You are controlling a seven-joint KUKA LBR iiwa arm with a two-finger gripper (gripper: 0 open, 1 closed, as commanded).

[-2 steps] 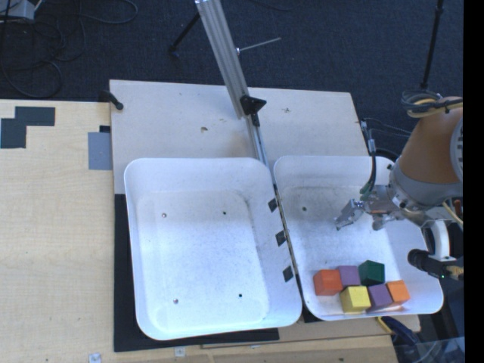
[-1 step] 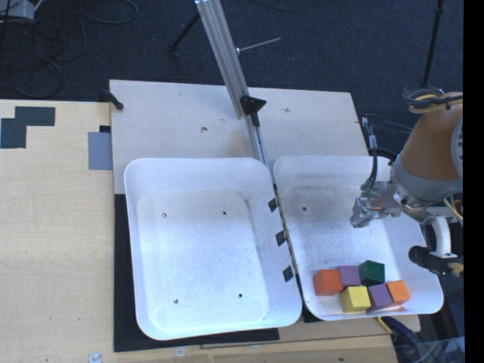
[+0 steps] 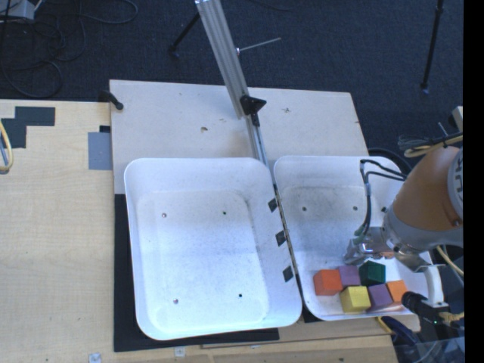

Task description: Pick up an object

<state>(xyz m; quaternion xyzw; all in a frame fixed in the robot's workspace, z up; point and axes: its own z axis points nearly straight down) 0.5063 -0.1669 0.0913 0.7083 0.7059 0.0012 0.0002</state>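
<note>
A desk seen from above at a slant carries two shallow white bins side by side. The left bin shows a bare speckled floor. The right bin holds a tight cluster of small blocks in its near right corner: an orange block at the cluster's left, a purple block beside it, a yellow block nearest the camera, a dark green block, a second purple block and a second orange block at the right. The grey and orange arm reaches in from the right, and its pincer hangs just above the purple and green blocks, at the cluster's far edge. How far the pincer is spread cannot be told, and no block is seen held in it.
</note>
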